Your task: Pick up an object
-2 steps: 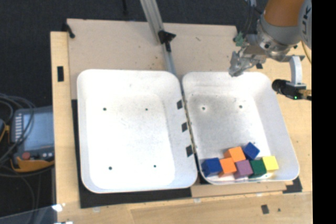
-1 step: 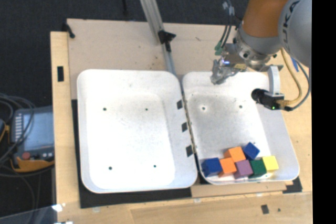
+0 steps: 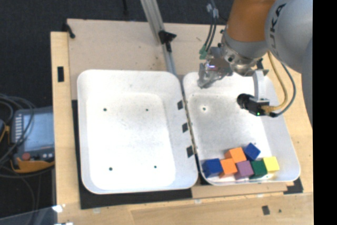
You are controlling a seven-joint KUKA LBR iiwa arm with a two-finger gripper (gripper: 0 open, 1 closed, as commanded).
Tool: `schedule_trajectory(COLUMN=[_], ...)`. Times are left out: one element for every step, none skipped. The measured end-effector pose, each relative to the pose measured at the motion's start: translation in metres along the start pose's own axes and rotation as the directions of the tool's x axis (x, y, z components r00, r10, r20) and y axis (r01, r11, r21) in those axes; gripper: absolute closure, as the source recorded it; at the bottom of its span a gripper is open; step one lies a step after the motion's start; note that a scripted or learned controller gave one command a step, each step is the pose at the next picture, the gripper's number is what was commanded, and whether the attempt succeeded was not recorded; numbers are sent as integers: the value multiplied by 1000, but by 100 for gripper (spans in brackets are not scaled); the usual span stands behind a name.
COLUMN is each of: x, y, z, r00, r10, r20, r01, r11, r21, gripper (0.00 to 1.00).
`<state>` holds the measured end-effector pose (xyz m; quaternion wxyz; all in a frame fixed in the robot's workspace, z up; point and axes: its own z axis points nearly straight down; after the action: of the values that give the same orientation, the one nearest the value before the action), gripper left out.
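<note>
Grey KUKA arm [image 3: 292, 18] with the orange band [image 3: 253, 5] is reaching in from the upper right of the frame, and its end effector [image 3: 209, 77] is hanging over the upper left corner of the right bin [image 3: 274, 129], just beside the seam between the two bins. Cannot tell whether the end effector is spread or pressed together; it is too small and blurred here, and nothing is showing in its grip. The blocks are all sitting in a tight cluster at the lower edge of the right bin, lower right of the frame, well apart from the end effector: a blue block [image 3: 212, 167] at the cluster's left, an orange block [image 3: 232, 160] next to it, a purple block [image 3: 244, 168], a green block [image 3: 258, 168], a yellow block [image 3: 271, 164] at the right end, and a second blue block [image 3: 252, 151] tilted behind them. The left bin [image 3: 87, 129] is lying at centre left. A black cable plug [image 3: 251, 104] is dangling over the right bin below the wrist. A slanted aluminium rail [image 3: 150, 8] is running from the top centre down to the bins. Both bins are resting on the tan bench [image 3: 60, 113], and a teach pendant [image 3: 32, 137] is lying off the bench at the left edge.
</note>
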<state>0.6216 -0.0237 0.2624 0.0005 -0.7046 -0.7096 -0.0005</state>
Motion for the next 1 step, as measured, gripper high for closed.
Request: schedule_trajectory(x=[41], y=[-18], z=[3], r00=[1000], r10=[1], r20=[1], r01=[-1], r11=[1000], r21=[1], gripper=[100])
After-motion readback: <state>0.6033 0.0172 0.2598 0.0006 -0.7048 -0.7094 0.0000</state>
